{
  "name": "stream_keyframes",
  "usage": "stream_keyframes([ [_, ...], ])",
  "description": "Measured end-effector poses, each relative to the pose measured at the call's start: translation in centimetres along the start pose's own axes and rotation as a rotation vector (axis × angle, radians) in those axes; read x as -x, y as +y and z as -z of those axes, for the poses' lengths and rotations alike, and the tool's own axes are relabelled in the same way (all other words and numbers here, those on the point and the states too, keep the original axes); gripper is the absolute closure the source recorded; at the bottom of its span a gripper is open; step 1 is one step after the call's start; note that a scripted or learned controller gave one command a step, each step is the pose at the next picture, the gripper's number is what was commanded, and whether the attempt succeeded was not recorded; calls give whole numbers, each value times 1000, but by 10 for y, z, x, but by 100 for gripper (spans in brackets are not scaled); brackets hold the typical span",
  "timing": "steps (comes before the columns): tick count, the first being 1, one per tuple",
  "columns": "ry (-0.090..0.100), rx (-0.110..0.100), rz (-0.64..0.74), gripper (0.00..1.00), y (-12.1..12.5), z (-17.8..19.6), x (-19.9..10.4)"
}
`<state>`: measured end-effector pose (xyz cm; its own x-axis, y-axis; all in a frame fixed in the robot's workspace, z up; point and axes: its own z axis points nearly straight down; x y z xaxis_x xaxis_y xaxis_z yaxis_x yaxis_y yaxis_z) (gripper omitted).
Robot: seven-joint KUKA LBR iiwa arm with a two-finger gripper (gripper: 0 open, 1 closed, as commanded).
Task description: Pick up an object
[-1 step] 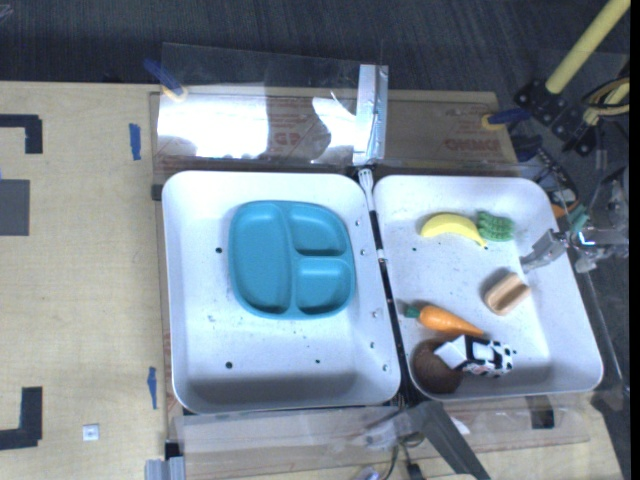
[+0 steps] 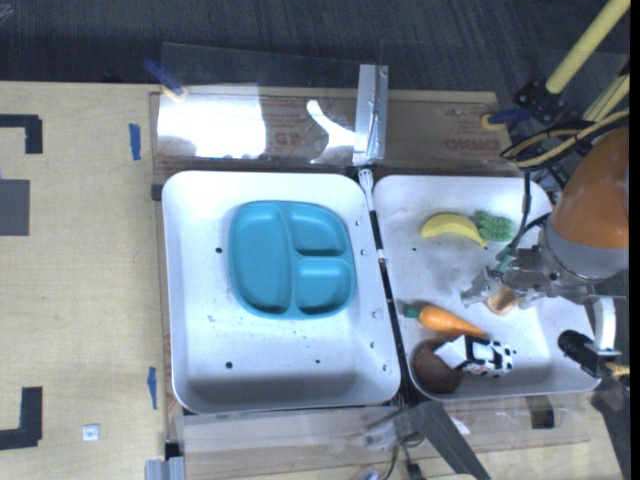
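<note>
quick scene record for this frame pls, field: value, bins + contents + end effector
left bin: blue divided plate
right bin: banana, green toy, carrot, brown round object, black-and-white toy
end effector: low over right bin, between banana and carrot
fingers: state unclear
arm: enters from right

From my remote station: a divided tray (image 2: 291, 258) lies in the left bin (image 2: 200, 368); in the right bin (image 2: 410, 200), a banana (image 2: 452, 228) sits behind a carrot (image 2: 450, 319), with the gripper (image 2: 497, 290) between them.
</note>
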<state>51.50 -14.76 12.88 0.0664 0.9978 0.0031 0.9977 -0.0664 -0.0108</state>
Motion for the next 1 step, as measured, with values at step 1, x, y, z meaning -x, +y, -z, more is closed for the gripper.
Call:
stream_keyframes([
  [1, -7, 17, 299, 0, 7, -42, -49],
])
